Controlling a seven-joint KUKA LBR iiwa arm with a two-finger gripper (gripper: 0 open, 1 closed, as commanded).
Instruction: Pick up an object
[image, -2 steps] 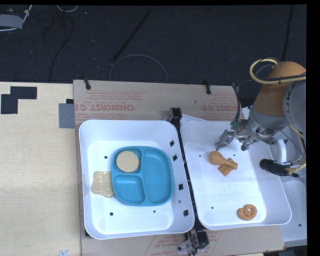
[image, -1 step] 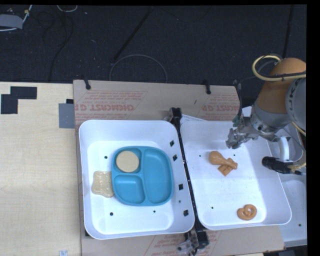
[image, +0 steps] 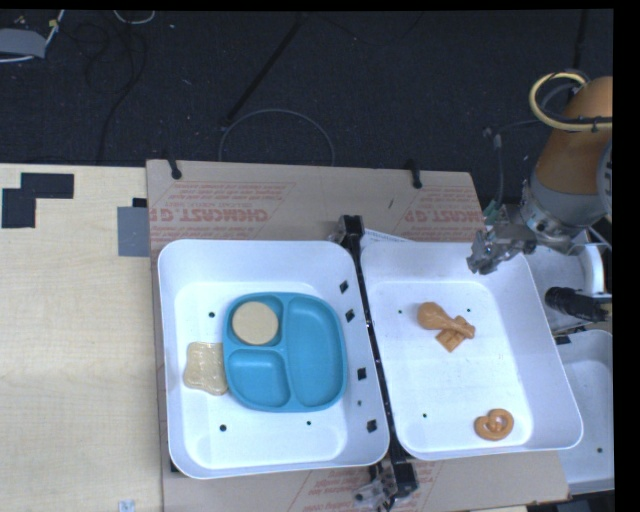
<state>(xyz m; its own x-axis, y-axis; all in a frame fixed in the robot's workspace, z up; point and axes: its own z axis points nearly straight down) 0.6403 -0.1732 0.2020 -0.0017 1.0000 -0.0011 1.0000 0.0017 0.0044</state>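
A tan chicken-leg-shaped toy lies in the upper middle of the right bin. A small orange pretzel-like piece rests near that bin's front right corner. In the left bin sits a blue divided plate with a round beige cookie in its top left compartment. A pale bread-like slice lies just left of the plate. My gripper hangs over the right bin's back right corner, apart from every object, with nothing seen in it.
The arm comes in from the upper right, with a yellow cable loop above it. Cardboard lies under both bins. A black divider runs between the bins. A wooden bench surface extends to the left.
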